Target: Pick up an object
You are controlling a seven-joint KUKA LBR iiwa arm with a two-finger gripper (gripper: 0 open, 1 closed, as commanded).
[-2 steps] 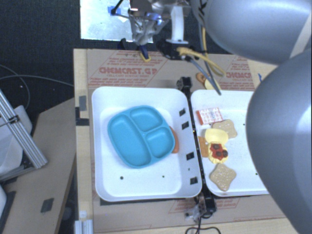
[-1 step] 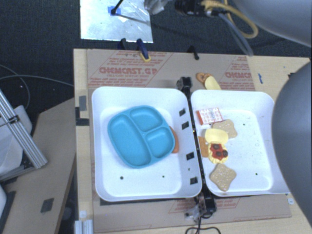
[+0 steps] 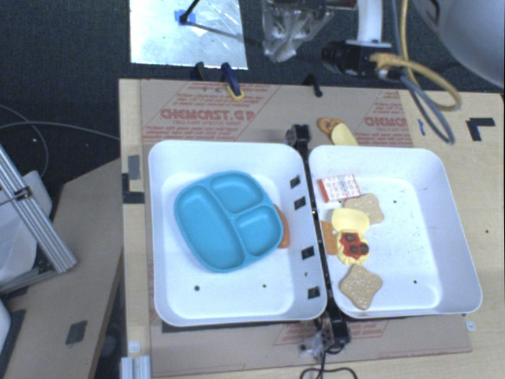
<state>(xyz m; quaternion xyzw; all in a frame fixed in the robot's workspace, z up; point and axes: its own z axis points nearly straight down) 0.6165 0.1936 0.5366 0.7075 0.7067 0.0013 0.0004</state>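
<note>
Camera view: the pincer (image 3: 290, 31) hangs above the bins' far edge, gripping nothing; whether it is open I cannot tell. In the right bin (image 3: 442, 212), near the divider, lie flat toy-food pieces (image 3: 353, 243), likely light and stiff; take one by its edges.

The gripper (image 3: 286, 34) hangs at the top edge of the frame, its upper body cut off and its translucent fingers too blurred to read. An orange object (image 3: 282, 231) lies mostly hidden beneath the blue divided plate (image 3: 226, 221) in the left bin (image 3: 229, 155). Print on the small red-and-white packet (image 3: 339, 187) is too small to make out.
</note>
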